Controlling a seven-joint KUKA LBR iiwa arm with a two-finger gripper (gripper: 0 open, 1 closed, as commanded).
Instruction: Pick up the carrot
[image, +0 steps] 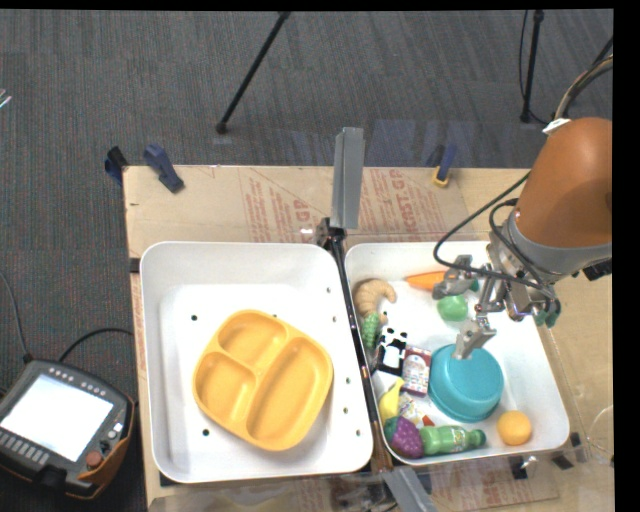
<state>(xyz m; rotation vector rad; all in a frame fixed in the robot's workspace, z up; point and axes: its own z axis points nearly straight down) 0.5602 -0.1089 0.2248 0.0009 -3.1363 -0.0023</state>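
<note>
Just left of pincer (474, 340), carrot (427, 281)

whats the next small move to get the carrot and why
Probably shift the gripper toward the bin's far-left corner, then lower it. It now hangs over the teal bowl, while the carrot lies apart from it near the far wall of the right bin, beside the croissant.

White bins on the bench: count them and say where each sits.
2. The left white bin holds a yellow divided plate. The right white bin holds the carrot and other toys, with the claw above it.
</note>
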